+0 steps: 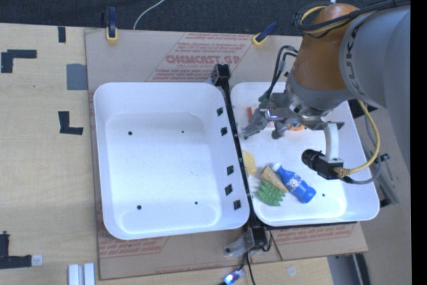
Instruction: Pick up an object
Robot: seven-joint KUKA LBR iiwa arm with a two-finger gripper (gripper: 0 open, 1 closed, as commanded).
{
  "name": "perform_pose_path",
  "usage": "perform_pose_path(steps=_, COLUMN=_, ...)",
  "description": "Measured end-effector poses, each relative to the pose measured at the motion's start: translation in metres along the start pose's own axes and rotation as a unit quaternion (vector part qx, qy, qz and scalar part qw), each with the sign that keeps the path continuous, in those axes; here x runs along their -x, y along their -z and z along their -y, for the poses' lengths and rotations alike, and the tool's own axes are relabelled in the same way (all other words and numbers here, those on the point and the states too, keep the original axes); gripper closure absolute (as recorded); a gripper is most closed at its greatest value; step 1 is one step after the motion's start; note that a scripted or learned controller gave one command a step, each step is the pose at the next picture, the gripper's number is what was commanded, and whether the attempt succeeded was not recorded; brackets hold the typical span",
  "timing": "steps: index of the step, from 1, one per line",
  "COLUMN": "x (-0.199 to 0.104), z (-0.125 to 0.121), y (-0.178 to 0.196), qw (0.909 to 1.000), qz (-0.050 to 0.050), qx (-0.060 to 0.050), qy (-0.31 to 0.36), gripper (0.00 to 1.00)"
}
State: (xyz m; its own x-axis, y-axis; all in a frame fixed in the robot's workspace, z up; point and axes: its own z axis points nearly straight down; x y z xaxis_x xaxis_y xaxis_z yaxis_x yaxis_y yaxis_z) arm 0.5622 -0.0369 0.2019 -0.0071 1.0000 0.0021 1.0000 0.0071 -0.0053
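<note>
Bins of shallow white plastic are set side by side on a brown cardboard sheet (193, 60) that covers part of the wooden bench. The left white bin (110, 143) is seen with only small dark dots on its floor. The right white bin (360, 207) is reached into by the grey arm with the orange band (327, 57), which enters from the right. The metal two-finger gripper (263, 125) is held low over the upper left part of that bin, close to the dark divider between the bins. Its fingers are spread apart, and nothing is seen between them.

Several small things are gathered at the lower left of the right bin, below the gripper and apart from it. A blue bottle with a white cap (293, 183) is laid on its side, tilted. A tan wedge-shaped piece (270, 175) is placed just beside it, and a green ridged object (269, 194) touches that piece from below. A pale yellow piece (249, 161) is seen near the divider. A black cylindrical part (319, 163) on a cable is hung to the right of the bottle.
</note>
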Motion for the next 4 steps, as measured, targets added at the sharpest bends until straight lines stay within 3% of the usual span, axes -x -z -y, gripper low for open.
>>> perform_pose_path(steps=1, x=-0.076, z=-0.001, y=-0.02, qw=1.0, qz=0.0, qx=0.0, qy=0.001, gripper=1.0)
perform_pose_path(steps=2, x=-0.001, z=0.034, y=0.055, qw=1.0, qz=0.002, qx=0.005, qy=-0.006, gripper=1.0)
perform_pose_path(steps=3, x=-0.044, z=0.024, y=0.024, qw=1.0, qz=0.001, qx=0.0, qy=-0.001, gripper=1.0)
perform_pose_path(steps=4, x=-0.08, z=0.036, y=0.031, qw=1.0, qz=0.0, qx=0.001, qy=-0.001, gripper=1.0)
